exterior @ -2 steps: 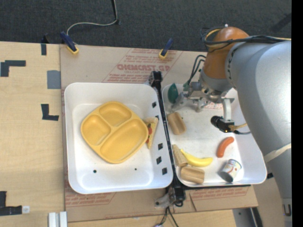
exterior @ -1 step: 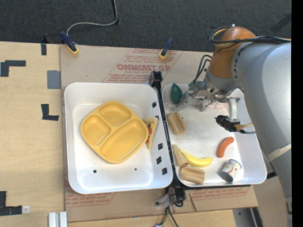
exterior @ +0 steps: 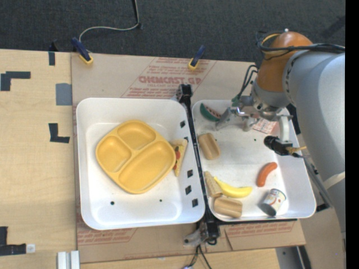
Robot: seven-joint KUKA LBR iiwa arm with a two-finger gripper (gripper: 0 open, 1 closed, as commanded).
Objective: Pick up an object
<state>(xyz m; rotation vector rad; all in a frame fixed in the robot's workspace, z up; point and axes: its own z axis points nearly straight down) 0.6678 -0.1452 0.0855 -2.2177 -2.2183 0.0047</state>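
We see two white bins side by side on a cardboard sheet (exterior: 151, 80) w/ red print, which lies on a pale wood bench (exterior: 33, 150). The bench has black tape marks and a grey patch (exterior: 63, 93). Two blue-and-yellow clamps (exterior: 83, 50) pin the cardboard at its far edge. Beyond that is dark carpet (exterior: 224, 10) w/ a thin cable (exterior: 132, 15) trailing over it. A black strip (exterior: 190, 150) runs between the bins.

The left bin (exterior: 90, 206) holds a yellow divided plate (exterior: 134, 156), and a small yellow-and-red toy (exterior: 179, 153) touches its right edge.

The right bin (exterior: 303, 206) has the rest of the things to pick:
- watermelon slice (exterior: 210, 112), far-left corner
- tan roll (exterior: 208, 146), nearer to us, approx. by the bin's left wall
- banana (exterior: 233, 190) lying between two tan blocks (exterior: 227, 207) at the near side
- red sausage (exterior: 267, 174) and a small can (exterior: 273, 200), toward the right
- pinkish card (exterior: 262, 126), partly under the arm

The gripper (exterior: 238, 115) sits low over the right bin's far end, just beside the watermelon slice and apart from the other things. We can't tell whether it's open or closed, and we see nothing held in it.
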